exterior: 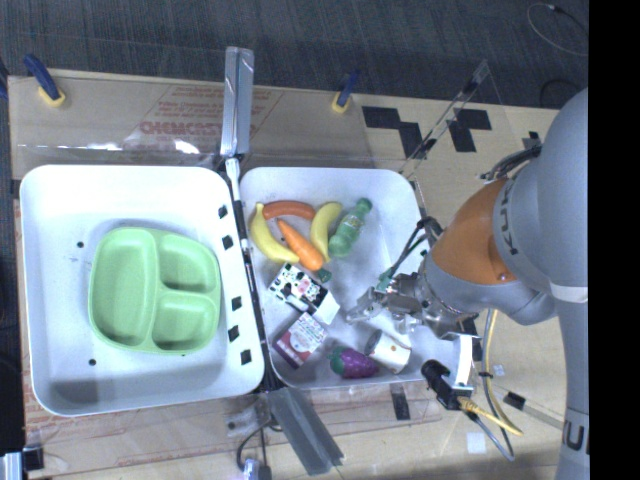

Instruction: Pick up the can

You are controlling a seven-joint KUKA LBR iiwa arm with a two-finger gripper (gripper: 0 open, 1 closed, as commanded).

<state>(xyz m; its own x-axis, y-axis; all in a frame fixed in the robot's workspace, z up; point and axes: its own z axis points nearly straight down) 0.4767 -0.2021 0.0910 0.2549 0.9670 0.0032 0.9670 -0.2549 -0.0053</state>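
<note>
Faint red mirrored print is seen on the cardboard sheet [185,113] behind the bins; it cannot be read. No other legible text is found.

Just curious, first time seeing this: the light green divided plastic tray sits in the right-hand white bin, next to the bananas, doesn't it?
Not quite. The camera view shows the light green divided plastic tray in the left-hand white bin. The yellow bananas lie in the right-hand white bin.
</note>
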